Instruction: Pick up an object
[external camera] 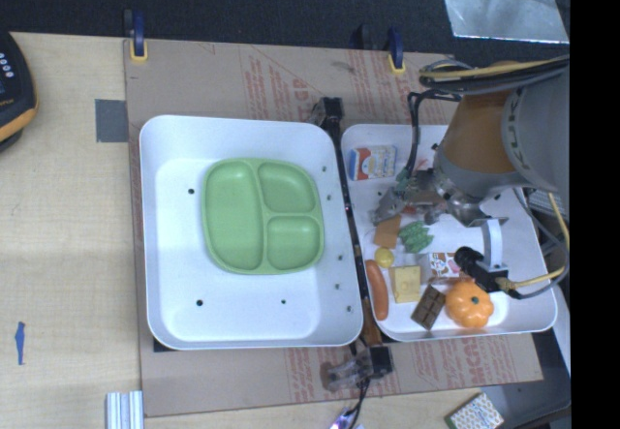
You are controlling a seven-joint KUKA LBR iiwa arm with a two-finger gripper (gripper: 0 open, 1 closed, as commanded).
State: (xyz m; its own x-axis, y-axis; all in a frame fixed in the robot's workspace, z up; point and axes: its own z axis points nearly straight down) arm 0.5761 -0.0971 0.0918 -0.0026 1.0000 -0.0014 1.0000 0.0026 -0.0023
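The right bin (360, 148) holds several toy foods: a white yoghurt packet (372, 162), a brown piece (387, 230), green broccoli (417, 237), a yellow cheese block (406, 282), a red sausage (377, 288), a brown chocolate bar (427, 307) and an orange pumpkin (469, 305). My gripper (407, 197) is lowered into this bin from the right, just above the brown piece and the broccoli. The wrist body hides its fingertips.
The left bin (174, 311) carries a green divided plate (262, 215) at its middle. Black clips sit on the seam between the bins at the far (330, 110) and near (373, 360) ends. A cable (531, 280) loops over the right bin's right side.
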